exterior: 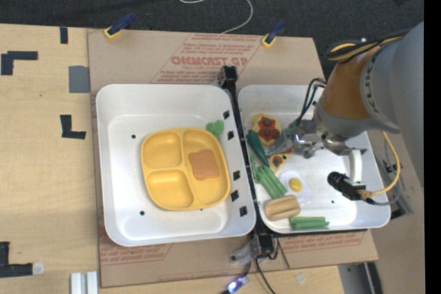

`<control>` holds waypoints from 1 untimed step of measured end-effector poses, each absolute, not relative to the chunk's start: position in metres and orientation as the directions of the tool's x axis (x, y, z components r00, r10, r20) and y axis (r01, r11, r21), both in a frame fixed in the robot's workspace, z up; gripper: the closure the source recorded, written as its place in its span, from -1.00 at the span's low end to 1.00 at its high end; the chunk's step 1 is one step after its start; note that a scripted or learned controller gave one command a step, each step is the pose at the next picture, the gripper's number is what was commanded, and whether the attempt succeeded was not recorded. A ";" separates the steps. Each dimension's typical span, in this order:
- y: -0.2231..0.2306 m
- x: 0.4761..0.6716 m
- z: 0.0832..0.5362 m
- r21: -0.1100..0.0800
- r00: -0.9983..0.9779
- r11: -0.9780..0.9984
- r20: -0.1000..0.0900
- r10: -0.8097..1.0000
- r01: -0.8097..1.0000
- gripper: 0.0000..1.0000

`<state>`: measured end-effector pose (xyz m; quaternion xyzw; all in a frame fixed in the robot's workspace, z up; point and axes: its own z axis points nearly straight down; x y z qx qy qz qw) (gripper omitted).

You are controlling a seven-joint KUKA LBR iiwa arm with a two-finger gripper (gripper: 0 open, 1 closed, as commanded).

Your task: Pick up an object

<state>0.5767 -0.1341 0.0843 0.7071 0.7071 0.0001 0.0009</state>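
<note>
The tool [286, 143] is low in the right bin [358, 217], among the toy food [265, 127] near its left wall; whether it is open or closed I cannot tell; nothing looks lifted yet, so the pick seems still to do.

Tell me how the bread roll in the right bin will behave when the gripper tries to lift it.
The bread roll looks like a small plastic toy, so probably light and stiff. Its rounded, elongated shape suggests that it may roll or slip out if pinched off-centre. It lies against the green beans and close to the bin's near wall, so a nudge would likely shift those too.
</note>
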 end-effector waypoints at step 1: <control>-0.132 0.579 0.100 0.005 -0.002 0.002 0.004 1.000 1.000 1.00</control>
